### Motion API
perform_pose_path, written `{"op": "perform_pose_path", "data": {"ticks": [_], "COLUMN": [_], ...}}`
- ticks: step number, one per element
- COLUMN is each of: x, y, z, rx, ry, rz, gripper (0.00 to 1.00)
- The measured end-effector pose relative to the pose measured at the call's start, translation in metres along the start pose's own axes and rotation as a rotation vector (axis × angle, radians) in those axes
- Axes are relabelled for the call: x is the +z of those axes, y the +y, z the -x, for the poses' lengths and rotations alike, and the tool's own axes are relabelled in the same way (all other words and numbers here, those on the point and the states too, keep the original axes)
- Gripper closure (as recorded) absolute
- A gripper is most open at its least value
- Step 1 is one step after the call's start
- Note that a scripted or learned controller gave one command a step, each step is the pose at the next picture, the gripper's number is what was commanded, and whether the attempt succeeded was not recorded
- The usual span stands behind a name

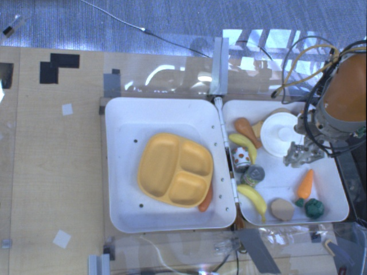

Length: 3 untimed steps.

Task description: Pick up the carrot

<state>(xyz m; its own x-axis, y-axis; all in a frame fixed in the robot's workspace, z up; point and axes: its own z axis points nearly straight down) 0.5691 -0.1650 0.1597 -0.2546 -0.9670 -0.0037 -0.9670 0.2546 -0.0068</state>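
The carrot (306, 183) is orange with a small green top and lies tilted in the right bin (338, 211), near its right wall. My gripper (297, 154) hangs just above and to the left of the carrot's tip, over the bin floor and beside a white round plate (280, 134). Nothing shows in its grasp, and the carrot rests on the bin floor, apart from it. The arm's orange band (348, 89) rises over the bin's far right corner.
The right bin also holds a dark green broccoli (314, 208), a tan potato (281, 209), two bananas (254, 197), a small can (253, 175), a patterned cup (242, 156) and a brown drumstick (246, 130). The left bin (123, 153) holds a yellow divided plate (175, 169) and a red sausage (206, 200).
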Motion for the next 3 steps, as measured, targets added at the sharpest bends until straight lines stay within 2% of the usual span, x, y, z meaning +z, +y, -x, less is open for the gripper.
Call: {"op": "perform_pose_path", "data": {"ticks": [1, 2, 3], "x": [0.067, -0.029, 0.002], "y": [0.068, 0.016, 0.070], "z": [-0.058, -0.046, -0.051], "rx": [0.224, 0.336, 0.080], "ry": [0.003, 0.001, 0.002], "rz": [0.000, -0.009, 0.003], "gripper": [1.00, 1.00, 1.00]}}
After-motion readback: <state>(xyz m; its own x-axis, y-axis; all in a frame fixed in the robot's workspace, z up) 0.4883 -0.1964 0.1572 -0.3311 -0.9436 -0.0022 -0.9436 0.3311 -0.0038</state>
